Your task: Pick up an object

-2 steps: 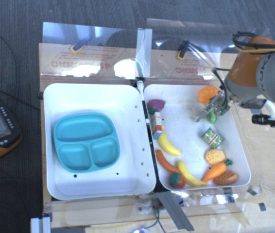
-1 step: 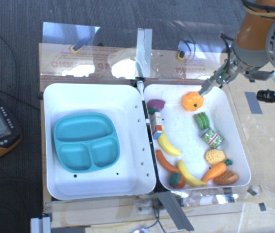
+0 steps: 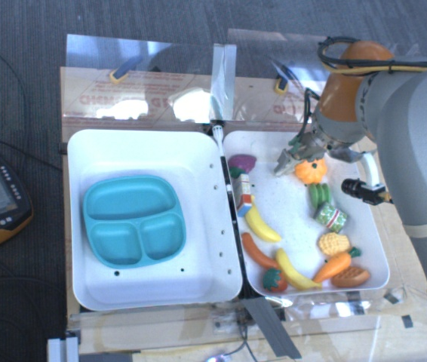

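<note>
arm reaching in from three o'clock, its gripper [image 3: 298, 155] low over the right bin [image 3: 376, 236], at the bin's one o'clock corner. whether the fingers are spread or closed cannot be told. the small orange pumpkin [image 3: 311, 171] sits just beside the tips, at their five o'clock. judged step: the approach. next, settle over the pumpkin and close on it.

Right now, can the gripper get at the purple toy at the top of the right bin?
Probably yes. The gripper hangs just right of the purple toy, with bare bin floor between them and nothing stacked on it.
</note>
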